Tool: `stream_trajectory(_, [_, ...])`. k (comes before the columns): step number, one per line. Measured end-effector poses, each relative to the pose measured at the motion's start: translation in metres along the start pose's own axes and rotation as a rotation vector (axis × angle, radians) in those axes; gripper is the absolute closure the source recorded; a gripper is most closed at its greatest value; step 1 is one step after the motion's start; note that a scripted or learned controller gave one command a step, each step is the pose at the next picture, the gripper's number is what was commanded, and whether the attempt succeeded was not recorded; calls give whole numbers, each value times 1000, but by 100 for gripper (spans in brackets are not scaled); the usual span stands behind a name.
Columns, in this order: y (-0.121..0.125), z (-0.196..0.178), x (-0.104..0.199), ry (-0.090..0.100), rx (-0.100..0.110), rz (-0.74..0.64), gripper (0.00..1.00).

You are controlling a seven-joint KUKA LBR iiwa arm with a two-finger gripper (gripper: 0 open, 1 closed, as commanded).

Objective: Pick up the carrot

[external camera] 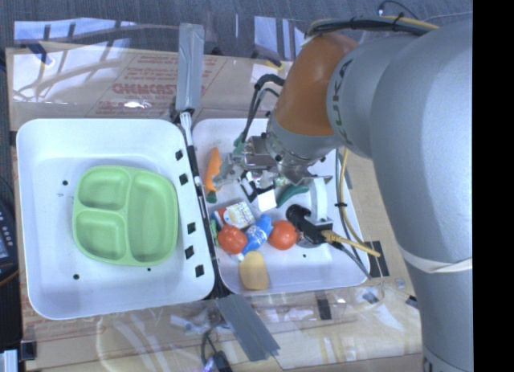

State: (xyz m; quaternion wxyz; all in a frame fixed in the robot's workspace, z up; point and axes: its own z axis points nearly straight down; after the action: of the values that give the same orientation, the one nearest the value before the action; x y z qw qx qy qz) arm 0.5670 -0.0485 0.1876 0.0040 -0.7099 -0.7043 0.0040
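The carrot (pixel 212 169) is a slim orange piece with a green end, lying upright along the left wall of the right bin (pixel 210 136). My gripper (pixel 259 179) hangs over the middle of that bin, a little to the right of the carrot and apart from it. The wrist and arm cover most of the gripper.
The left bin (pixel 40 202) holds a green divided plate (pixel 126 214). In the right bin's front part lie two red-orange tomatoes (pixel 232 239) (pixel 282 235), a blue-white packet (pixel 255 236), a pale wrapped item (pixel 239 214) and a yellow-tan potato-like piece (pixel 254 271).
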Motion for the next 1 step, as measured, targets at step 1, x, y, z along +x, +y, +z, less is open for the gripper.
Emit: stream_trajectory(1, [0, 0, 0, 0, 0, 0, 0])
